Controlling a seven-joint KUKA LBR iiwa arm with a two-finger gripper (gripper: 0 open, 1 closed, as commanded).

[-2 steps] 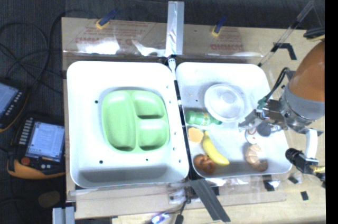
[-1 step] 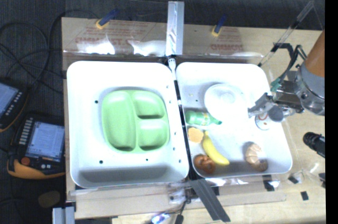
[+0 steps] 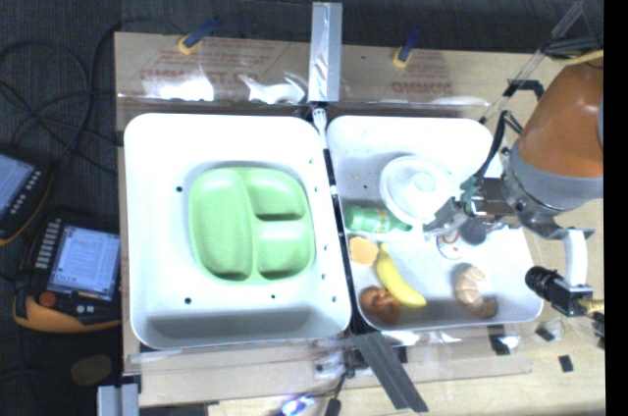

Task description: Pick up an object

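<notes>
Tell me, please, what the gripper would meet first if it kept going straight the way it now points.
The gripper points left, so it would probably meet the white lid first, with the green bottle just beyond; depth is unclear, so it might pass above them.

1. A green tray (image 3: pixel 251 222) lies in the left bin (image 3: pixel 157 306).
2. In the right bin (image 3: pixel 368 144), the gripper (image 3: pixel 453 220) hovers just right of a white lid (image 3: pixel 414 186).
3. Below the lid lie a banana (image 3: pixel 397 279) and a green bottle (image 3: pixel 373 221).
</notes>
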